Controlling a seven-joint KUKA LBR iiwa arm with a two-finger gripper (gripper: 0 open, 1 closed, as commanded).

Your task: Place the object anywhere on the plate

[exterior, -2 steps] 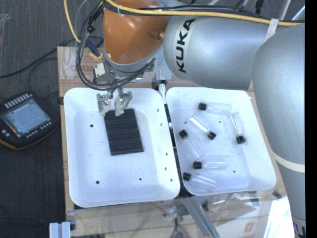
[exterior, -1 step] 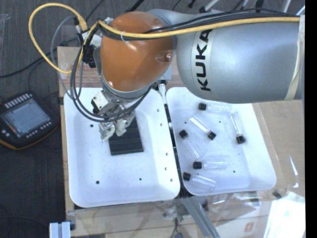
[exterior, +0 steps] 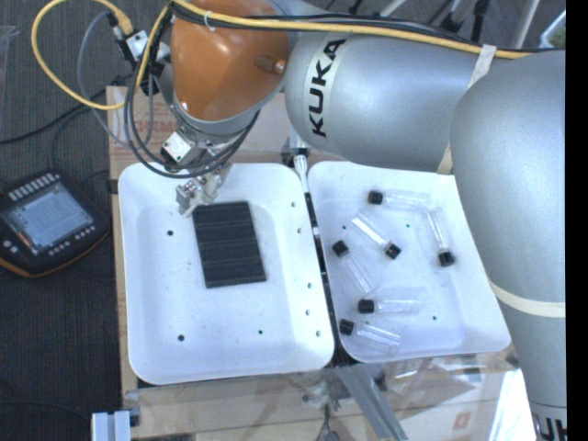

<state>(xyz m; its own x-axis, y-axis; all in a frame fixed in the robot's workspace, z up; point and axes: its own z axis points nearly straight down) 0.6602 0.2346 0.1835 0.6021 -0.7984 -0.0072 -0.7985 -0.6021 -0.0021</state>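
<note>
In the frame's upper left, the gripper (exterior: 198, 191) hung just above the black plate (exterior: 230, 243) in the left bin (exterior: 147, 338). Can't tell its opening or hold. Clear vials (exterior: 375, 233) lay in the right bin (exterior: 478, 324).

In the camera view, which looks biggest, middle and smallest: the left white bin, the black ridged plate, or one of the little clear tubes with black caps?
1. Left white bin: largest.
2. Black ridged plate, lying inside that bin.
3. Clear tube with a black cap in the right bin: smallest.

All lie at about bench height, so the order looks safe.
</note>
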